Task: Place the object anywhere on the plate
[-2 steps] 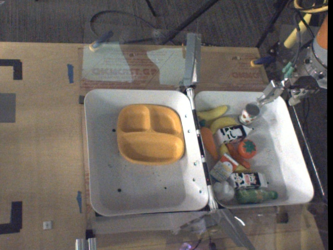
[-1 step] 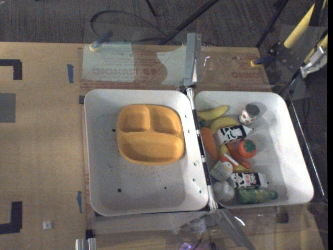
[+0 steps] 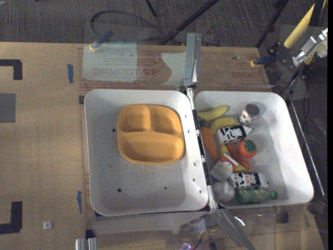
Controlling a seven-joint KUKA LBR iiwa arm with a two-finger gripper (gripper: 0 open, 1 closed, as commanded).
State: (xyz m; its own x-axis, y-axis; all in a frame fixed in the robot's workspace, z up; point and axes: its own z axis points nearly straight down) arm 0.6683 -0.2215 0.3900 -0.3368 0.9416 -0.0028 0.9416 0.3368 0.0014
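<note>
Pre-grasp: nothing picked, plate (image 3: pixel 151 133) bare in the left bin (image 3: pixel 99 181).
Which object is meant is unclear; candidates are piled right of the plate, in the right bin (image 3: pixel 291 155): bananas (image 3: pixel 218 117), carrot (image 3: pixel 208 142), milk carton (image 3: pixel 230 134), green bottle (image 3: pixel 256 195). Carrot's long axis runs along the divider, tip probably away from camera. Gripper state: cannot tell. Next: descend, pinch one item.

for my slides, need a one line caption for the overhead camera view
Orange divided plate in the left bin; bananas, tomato and milk cartons crowd the right bin.
</note>
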